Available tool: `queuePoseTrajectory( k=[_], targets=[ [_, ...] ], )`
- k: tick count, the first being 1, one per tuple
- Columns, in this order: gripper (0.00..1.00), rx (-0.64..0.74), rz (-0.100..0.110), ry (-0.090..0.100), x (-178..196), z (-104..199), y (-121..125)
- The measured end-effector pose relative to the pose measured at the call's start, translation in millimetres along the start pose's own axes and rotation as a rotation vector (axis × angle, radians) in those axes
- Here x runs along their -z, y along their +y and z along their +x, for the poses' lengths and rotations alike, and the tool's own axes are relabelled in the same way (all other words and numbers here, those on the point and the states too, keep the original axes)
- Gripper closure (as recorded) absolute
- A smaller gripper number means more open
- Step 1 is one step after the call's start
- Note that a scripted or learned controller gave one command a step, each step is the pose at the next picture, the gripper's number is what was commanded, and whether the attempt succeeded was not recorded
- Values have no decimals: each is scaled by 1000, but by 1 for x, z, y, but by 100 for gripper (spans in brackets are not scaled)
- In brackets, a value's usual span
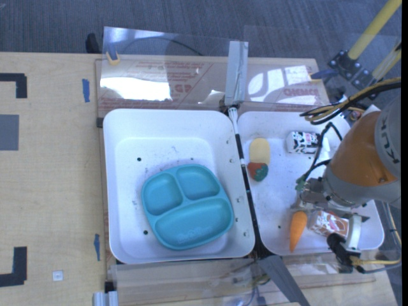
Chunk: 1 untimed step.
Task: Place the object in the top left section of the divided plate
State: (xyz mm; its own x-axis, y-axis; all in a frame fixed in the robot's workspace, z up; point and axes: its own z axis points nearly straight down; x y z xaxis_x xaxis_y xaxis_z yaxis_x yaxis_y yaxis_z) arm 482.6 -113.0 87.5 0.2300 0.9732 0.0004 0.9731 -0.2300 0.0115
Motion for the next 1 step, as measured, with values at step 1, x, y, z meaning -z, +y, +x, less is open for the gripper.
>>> queuePoseTrajectory(
  k=[1],
  targets=[
    [100,196,4,-1,-1,-33,52]
  ],
)
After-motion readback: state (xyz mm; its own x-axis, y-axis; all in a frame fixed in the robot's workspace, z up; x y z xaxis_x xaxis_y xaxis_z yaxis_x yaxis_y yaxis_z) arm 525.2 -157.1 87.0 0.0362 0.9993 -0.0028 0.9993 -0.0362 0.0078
